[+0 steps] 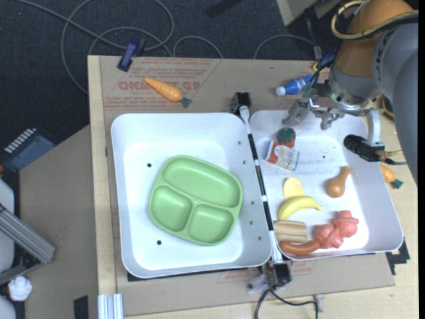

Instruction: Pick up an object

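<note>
The left bin (pixel 133 145) is mostly filled by a green divided plate (pixel 194 199). The right bin (pixel 373 211) is cluttered with a banana (pixel 299 207), a pink toy (pixel 339 230), a brown pear (pixel 337 183) and a small red-and-white carton (pixel 283 155) near its far left corner. The gripper (pixel 309 121) is held just beyond that carton, fingers (pixel 293 115) spread with nothing pinched, wrist pointed down from the upper right.

In the right bin (pixel 369 201), a red-and-white carton (pixel 283 155) is lying towards the far-left corner, a yellow banana (pixel 297 207) is curving beside the left wall, a brown pear (pixel 337 182) is lying mid-bin, and a pink cluster (pixel 337 230) is touching a sausage (pixel 299 248) by the near edge.
</note>
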`<move>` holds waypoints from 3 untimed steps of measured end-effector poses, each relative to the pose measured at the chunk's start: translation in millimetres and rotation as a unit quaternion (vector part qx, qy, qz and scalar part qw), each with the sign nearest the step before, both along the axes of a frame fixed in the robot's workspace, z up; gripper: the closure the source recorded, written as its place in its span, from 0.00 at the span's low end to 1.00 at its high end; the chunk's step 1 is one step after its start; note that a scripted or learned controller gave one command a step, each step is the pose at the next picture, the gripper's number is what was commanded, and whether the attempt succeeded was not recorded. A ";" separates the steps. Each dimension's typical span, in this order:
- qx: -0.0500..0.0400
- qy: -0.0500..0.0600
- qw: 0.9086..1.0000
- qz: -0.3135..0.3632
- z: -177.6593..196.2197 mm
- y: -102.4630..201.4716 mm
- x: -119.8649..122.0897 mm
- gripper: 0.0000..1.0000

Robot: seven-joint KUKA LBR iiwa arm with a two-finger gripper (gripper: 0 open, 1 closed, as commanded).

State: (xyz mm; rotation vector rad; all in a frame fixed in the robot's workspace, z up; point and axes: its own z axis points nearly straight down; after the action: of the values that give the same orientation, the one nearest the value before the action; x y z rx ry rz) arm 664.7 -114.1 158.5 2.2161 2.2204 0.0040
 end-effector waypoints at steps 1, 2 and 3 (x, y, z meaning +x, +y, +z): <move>0.001 0.004 1.000 0.000 -75.2 22.1 0.9 0.00; 0.001 0.003 1.000 0.000 -73.6 22.2 1.7 0.00; 0.000 0.002 1.000 0.000 -63.2 22.3 2.3 1.00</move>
State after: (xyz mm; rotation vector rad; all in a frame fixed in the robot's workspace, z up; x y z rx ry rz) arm 667.0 -91.7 95.4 2.2182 2.2227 -0.0011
